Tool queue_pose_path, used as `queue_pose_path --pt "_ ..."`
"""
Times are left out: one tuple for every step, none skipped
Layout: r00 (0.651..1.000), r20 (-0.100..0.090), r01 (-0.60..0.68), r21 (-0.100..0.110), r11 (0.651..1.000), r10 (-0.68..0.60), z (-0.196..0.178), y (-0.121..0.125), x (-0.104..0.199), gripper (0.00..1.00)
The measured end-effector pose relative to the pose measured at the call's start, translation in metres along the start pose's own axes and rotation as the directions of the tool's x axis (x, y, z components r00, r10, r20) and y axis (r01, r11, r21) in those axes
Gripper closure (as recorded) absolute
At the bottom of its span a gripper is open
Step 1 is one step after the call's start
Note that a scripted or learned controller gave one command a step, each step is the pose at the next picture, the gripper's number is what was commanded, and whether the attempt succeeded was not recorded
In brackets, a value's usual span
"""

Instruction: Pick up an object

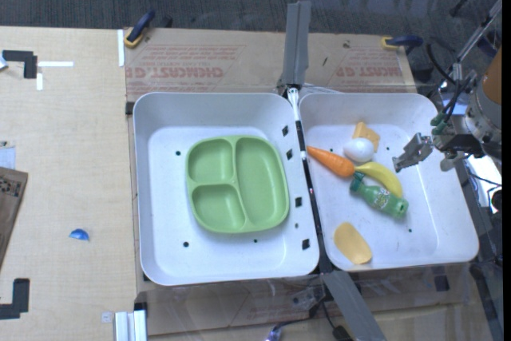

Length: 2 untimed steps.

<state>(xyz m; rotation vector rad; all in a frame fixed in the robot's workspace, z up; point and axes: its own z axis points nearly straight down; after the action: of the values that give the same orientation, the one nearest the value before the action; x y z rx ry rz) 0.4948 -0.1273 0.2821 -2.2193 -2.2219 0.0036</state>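
While banana (382,177) lies left, pincer (429,153) hovers just beside.

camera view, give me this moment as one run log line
gripper: over right bin, holding nothing | nearest: banana | left bin: green plate | task: pending

so there's a green divided plate (238,184) sitting in the left white bin (152,196), brown cardboard sheet (207,60) behind both bins at top, and a tiny blue thing (78,235) at lower left on the wooden bench (56,164).
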Motion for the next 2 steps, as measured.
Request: queue_pose_path --pt "1.000 0.001 -0.001 0.001 1.000 0.001 -0.008 0.001 -0.001 1.00" --pt "1.000 -0.001 -0.028 0.001 1.000 0.028 0.126 -0.009 0.009 1.00"
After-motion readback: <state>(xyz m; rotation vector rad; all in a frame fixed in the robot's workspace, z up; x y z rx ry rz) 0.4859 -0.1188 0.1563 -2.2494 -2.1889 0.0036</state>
